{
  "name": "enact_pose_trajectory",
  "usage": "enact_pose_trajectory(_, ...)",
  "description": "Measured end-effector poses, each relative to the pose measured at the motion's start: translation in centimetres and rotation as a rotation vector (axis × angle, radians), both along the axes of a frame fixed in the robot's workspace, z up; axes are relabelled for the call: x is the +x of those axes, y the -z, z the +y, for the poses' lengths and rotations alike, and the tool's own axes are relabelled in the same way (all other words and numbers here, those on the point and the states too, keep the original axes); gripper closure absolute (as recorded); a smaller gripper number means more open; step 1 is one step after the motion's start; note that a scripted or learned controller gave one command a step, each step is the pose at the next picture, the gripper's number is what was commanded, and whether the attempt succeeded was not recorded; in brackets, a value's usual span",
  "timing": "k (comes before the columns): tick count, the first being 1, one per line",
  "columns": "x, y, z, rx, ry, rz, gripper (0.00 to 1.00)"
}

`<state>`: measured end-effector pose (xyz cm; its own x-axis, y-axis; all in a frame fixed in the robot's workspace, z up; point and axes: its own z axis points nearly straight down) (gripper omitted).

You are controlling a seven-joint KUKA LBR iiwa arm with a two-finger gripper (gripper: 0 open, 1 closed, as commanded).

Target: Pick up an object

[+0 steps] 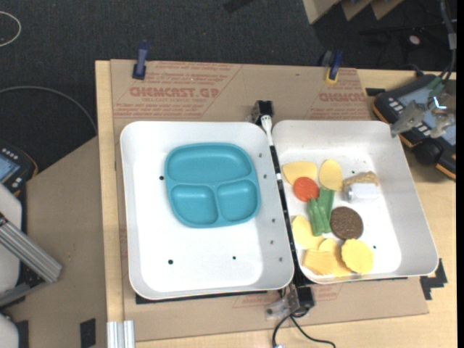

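1. Jaw state cannot be told: the gripper (426, 116) is a dark and grey cluster at the right edge of the view, just outside the far right corner of the right bin (406, 194), and its opening is not readable.
2. Task objects lie in the right bin, crowded toward its left and near sides. 2 yellow pieces (299, 171) sit at the far end of the group, with an orange-red round piece (305, 188) just below them.
3. A green piece (319, 210) lies lengthwise mid-group, touching a brown disc (346, 223) on its right. A pale white and tan piece (360, 187) sits apart toward the bin's middle.
4. More yellow slices (341, 256) overlap along the near rim, close to the wall.
5. Open room: the right bin's far strip and right side are bare white floor.
6. Left bin (145, 216) holds a teal divided plate (210, 183) in its far half; bare floor surrounds it, widest at the near side.
7. Both bins touch along a shared middle edge, with a black fitting (263, 111) at its far end.
8. Surroundings: a cardboard sheet (181, 85) lies under both bins, held by a blue clamp (140, 60) and a yellow clamp (333, 67) at the far edge.
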<state>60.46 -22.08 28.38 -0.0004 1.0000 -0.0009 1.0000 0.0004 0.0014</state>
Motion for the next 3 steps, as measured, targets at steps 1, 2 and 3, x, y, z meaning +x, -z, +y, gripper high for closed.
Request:
enact_pose_trajectory(1, 5.5, -7.0, 1.7, -0.003, -0.004, -0.011, 0.0)
enact_pose_trajectory(2, 6.0, 18.4, 0.2, 0.015, 0.0, 0.015, 0.0)
enact_pose_trajectory(3, 6.5, 5.8, 12.2, 0.003, -0.012, -0.013, 0.0)
